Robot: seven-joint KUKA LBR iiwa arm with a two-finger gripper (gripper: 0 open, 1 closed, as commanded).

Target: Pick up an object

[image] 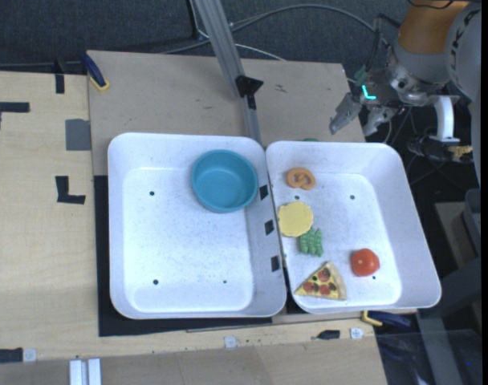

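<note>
- Grey arm (pixel 437 30) with orange band, reaching in from upper right, wrist bent downward.
- Gripper (pixel 358 117) hanging just beyond the far rim of the right bin (pixel 404 163), jaws spread apart, nothing between them.

Arm (pixel 437 22) cut off by top edge, beyond orange band.

I count two white bins side by side: the left bin (pixel 140 239) and the right bin (pixel 388 215). Left of their shared rim I see one blue bowl (pixel 224 180); right of it, one pretzel (pixel 301 178), one yellow disc (pixel 295 218), one green cluster (pixel 311 241), one tomato (pixel 365 261) and one pizza slice (pixel 322 282).
</note>
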